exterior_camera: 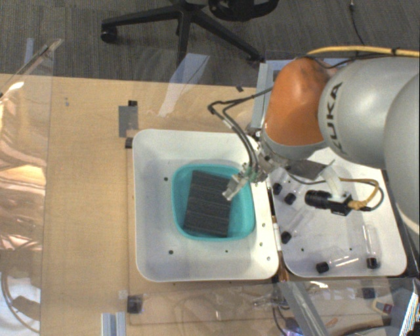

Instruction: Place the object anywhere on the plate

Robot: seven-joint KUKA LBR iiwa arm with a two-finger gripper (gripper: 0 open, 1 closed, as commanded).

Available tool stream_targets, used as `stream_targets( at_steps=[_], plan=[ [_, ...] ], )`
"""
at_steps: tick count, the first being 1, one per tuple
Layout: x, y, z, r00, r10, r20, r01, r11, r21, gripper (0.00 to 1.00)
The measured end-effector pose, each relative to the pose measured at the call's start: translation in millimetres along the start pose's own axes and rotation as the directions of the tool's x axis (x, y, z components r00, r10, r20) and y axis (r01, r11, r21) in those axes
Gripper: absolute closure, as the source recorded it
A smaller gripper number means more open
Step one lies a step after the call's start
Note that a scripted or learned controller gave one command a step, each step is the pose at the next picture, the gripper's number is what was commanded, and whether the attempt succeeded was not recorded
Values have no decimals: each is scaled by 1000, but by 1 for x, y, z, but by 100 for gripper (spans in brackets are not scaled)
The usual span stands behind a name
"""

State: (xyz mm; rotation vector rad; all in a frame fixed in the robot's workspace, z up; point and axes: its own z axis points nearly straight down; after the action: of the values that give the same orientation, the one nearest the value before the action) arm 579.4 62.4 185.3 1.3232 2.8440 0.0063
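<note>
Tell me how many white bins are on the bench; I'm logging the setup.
2: the left bin holds the teal plate; the right bin sits beside it, partly under the arm.

A dark ribbed rectangular object (208,205) is seen lying flat on a teal plate (246,220), slightly tilted, covering its middle. The plate is set in the left of the 2 white bins (154,223).

Take the left bin (151,216) as your landmark: you see it sitting on the wooden desk (72,197), with the right bin (387,256) touching its right edge. Beyond its far side, past the desk, an office chair base (190,23) stands on grey carpet (65,20). A clear plastic sheet (26,184) lies left of it.
</note>
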Motion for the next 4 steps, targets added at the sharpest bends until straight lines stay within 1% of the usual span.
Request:
stream_targets(
  at_steps=[1,2,3,4],
  plan=[
    [31,57,23,998,56,0,-56,998,0,0],
    [-24,40,-1,998,59,2,-59,998,-2,0],
    [-49,56,-235,990,144,5,-144,990,-8,0],
    [9,32,-166,845,535,1,-535,845,2,0]
  ],
)
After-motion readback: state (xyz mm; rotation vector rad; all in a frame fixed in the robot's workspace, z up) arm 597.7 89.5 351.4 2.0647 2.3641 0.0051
